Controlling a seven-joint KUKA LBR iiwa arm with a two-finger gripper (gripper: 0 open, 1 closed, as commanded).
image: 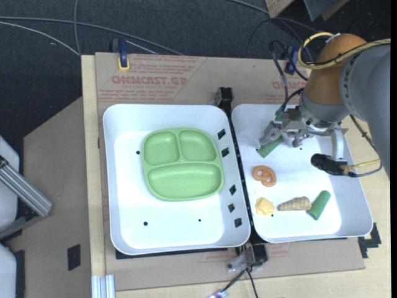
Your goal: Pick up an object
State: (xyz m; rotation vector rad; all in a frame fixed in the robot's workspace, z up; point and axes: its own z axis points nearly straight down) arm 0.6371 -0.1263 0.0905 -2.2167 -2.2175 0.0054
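My gripper (282, 135) hangs over the upper left part of the right bin (353, 225). A small dark green piece (268, 148) sticks out from under its lower left side; whether it is held or just lying there is unclear. Below it in the same bin lie an orange pretzel (265, 175), a small yellow lump (264, 207), a tan ice-cream cone (294, 203) on its side, and a green cylinder (320, 204) touching the cone's wide end.
The left bin (124, 185) holds a light green divided plate (182, 164) near its middle. A ridge with black clips (231, 166) separates the two bins. The arm's grey and orange body (347, 73) covers the right bin's upper right.
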